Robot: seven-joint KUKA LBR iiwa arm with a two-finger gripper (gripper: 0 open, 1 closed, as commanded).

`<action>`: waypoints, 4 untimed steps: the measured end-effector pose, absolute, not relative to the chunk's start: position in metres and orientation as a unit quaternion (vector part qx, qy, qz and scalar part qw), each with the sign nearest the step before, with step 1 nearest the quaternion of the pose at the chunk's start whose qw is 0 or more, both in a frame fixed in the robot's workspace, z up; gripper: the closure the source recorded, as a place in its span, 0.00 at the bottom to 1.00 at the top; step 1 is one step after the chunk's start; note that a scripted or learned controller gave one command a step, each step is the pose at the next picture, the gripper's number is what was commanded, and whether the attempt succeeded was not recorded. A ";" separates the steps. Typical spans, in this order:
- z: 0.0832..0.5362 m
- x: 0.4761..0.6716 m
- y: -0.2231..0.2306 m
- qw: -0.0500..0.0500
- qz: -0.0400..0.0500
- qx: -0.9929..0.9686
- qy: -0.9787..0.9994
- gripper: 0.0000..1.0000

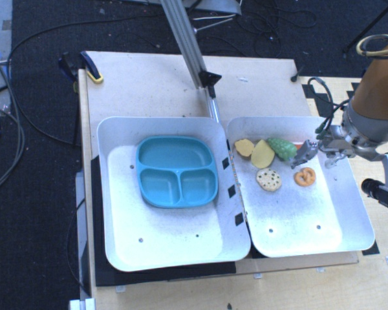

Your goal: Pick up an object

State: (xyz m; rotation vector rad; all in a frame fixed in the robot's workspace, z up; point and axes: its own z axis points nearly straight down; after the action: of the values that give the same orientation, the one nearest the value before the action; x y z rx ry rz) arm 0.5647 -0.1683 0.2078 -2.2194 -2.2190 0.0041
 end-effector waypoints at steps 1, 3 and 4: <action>0.144 0.566 -0.164 0.003 0.002 -0.707 -0.707 0.00; 0.113 0.572 -0.167 -0.011 -0.004 -0.708 -0.706 1.00; 0.175 0.568 -0.166 -0.003 -0.001 -0.706 -0.708 1.00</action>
State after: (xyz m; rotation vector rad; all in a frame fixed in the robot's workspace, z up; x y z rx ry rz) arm 0.5684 -0.1658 0.1751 -2.2230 -2.2275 -0.0045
